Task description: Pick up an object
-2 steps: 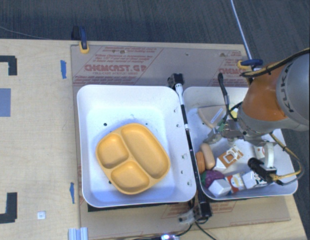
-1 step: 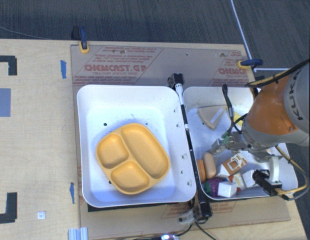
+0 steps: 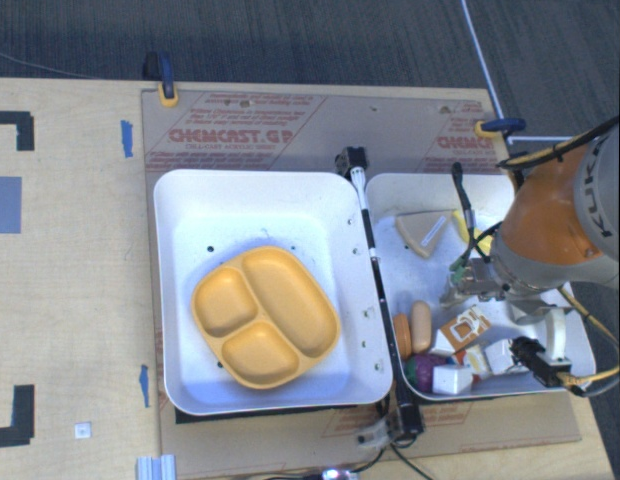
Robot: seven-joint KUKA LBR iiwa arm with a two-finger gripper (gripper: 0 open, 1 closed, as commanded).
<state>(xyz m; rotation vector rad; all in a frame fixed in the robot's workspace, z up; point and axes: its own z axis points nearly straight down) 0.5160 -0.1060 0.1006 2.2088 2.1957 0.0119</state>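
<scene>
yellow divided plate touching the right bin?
Apart. The camera view shows the yellow divided plate lying wholly inside the left bin, with that bin's white floor and right wall between the plate's edge and the right bin.

left bin (image 3: 180,268): yellow divided tray (image 3: 265,315) | blue clamps (image 3: 162,71) at bench edge

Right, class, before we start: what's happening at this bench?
A grey and orange arm reaches over the right bin, which holds small items: a hot dog, a beige wedge and a small carton. Its gripper hangs among them, nothing seen in its grasp. The left bin holds a yellow divided plate.
</scene>
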